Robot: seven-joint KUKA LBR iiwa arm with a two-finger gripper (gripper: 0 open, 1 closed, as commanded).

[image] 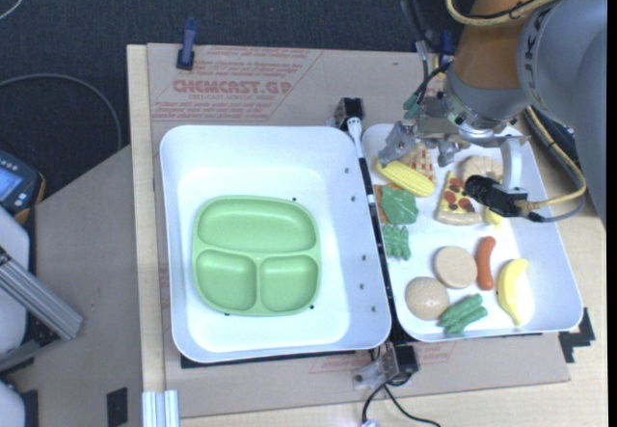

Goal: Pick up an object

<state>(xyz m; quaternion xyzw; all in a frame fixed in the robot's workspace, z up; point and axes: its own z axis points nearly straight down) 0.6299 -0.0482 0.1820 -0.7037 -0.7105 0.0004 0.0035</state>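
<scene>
Gripper (424,147) (finger spread indiscernible) crowds right bin's (569,285) far edge above corn (406,177).

The left bin (178,223) holds a divided tray (256,253) at its centre. The right bin (559,290) holds the food items: corn (405,177) and pizza slice (461,201) toward the tabletop's far edge, banana (514,288) and bread roll (426,298) toward its near edge.

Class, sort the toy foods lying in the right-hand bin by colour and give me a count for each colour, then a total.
Yellow: 2, corn, banana
Green: 3
Tan rounds: 2
Red sausage: 1
Pizza slice, mixed: 1
Total: 9
</scene>
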